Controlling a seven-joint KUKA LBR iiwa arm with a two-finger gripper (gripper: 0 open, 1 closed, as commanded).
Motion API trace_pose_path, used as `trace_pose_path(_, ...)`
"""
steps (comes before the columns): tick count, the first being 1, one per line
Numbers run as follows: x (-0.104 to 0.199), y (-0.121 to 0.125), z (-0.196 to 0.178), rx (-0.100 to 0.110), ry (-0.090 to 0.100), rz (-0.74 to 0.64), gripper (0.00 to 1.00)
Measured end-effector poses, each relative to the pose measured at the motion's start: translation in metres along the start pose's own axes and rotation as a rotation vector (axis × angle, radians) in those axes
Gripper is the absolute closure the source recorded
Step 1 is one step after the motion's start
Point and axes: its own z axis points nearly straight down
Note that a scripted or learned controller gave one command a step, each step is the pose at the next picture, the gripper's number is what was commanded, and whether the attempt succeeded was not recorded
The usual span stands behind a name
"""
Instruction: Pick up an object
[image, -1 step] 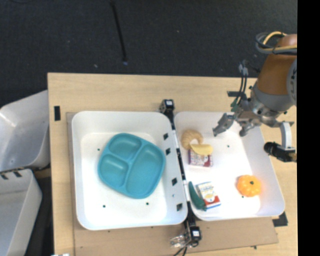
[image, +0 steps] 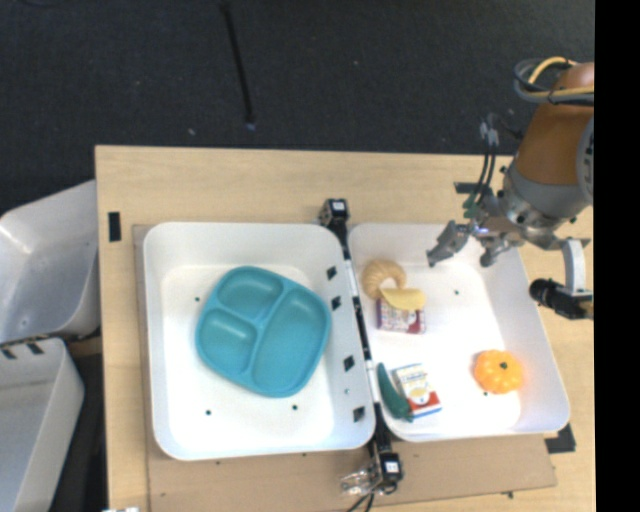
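The right bin (image: 530, 330) holds several small objects. A tan croissant-like piece (image: 383, 273) lies at its upper left, with a pale yellow slice (image: 404, 298) and a purple-and-white packet (image: 400, 318) just below it. A small carton with a red edge (image: 415, 388) and a dark green item (image: 388, 393) lie near the bin's front left. An orange pumpkin-shaped toy (image: 498, 371) sits at the front right. My gripper (image: 467, 244) hangs open over the back of the right bin, apart from every object, with nothing between its fingers.
The left bin (image: 170, 420) holds a blue divided plate (image: 263, 330). A ridge with black clips (image: 352, 320) separates the two bins. A white container (image: 45, 260) stands off the bench at the left. The arm's orange band (image: 548, 145) rises at the right.
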Motion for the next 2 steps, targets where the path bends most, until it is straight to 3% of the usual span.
trace_pose_path(2, 0.0, 0.011, 0.088, 0.002, -0.001, 0.0, 0.0)
